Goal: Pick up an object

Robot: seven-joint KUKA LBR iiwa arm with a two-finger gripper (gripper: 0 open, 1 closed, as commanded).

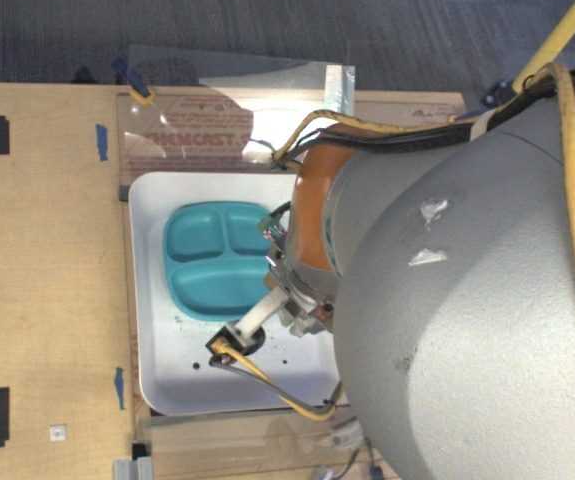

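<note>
Tool at teal tray edge, perhaps touching

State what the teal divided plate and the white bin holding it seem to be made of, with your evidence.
The teal divided plate: probably moulded plastic, smooth and satin; its colour is uniform and the compartment ridges are softly rounded. The white bin: likely plastic too, glossier; its floor shows a pale sheen and its corners are rounded. Looks alone cannot confirm either.
</note>
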